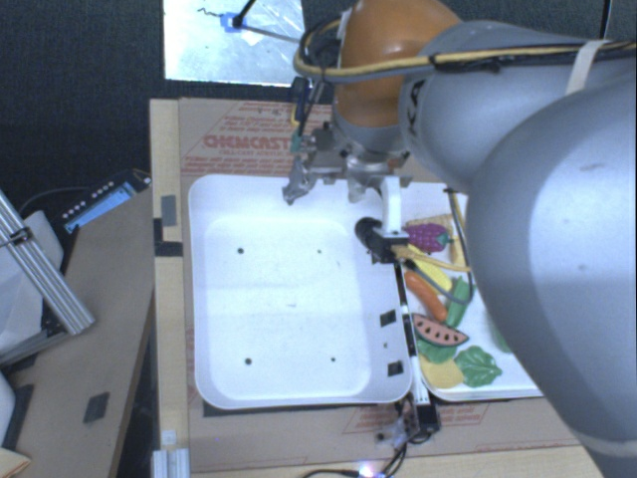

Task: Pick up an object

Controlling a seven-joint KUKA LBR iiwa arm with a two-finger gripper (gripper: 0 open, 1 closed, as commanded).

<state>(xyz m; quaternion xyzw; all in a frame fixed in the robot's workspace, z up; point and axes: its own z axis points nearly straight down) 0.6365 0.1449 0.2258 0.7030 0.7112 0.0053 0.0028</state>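
Note:
My gripper (323, 189) hangs over the far rim of the left bin (214, 267), its two fingers spread apart with nothing between them. Toy food lies in the right bin (498, 391): purple grapes (428, 235), a yellow banana (434, 265), an orange carrot (426, 292), a watermelon slice (439, 332), a yellow lemon (444, 371) and a green leaf (480, 364). The arm's grey body hides most of the right bin.
A cardboard sheet (239, 137) lies under the bins. A silvery sheet (224, 28) sits beyond the bench. An aluminium rail (40, 277) and a blue-striped device (100, 199) stand at the left.

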